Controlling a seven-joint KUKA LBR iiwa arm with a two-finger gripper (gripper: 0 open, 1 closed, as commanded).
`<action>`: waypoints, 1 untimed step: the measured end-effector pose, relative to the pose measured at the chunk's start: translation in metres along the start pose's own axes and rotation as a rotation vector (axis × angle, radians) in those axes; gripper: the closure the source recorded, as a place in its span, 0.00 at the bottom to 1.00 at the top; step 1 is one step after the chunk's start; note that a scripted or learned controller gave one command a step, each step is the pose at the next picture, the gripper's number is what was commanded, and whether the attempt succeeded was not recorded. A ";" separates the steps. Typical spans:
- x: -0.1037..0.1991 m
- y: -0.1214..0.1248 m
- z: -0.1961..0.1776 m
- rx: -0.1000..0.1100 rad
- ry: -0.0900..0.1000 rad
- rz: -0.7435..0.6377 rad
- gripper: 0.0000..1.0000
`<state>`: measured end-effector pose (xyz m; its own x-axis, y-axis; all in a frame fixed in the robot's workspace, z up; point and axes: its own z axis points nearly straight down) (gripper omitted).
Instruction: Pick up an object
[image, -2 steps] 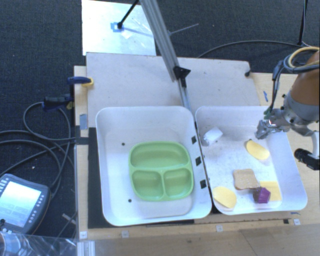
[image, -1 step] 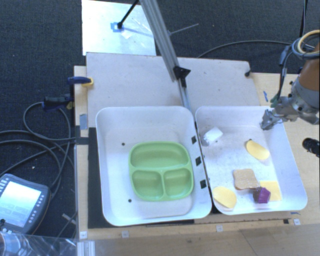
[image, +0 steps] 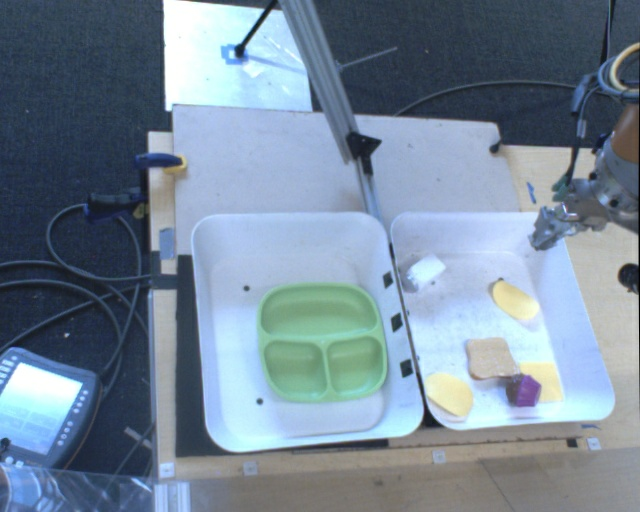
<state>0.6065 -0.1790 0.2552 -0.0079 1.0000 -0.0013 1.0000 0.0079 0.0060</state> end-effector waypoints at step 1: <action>0.055 0.017 -0.007 0.001 0.003 -0.004 1.00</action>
<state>0.6233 -0.1238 0.2622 -0.0116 0.9999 0.0014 0.9999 0.0116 0.0049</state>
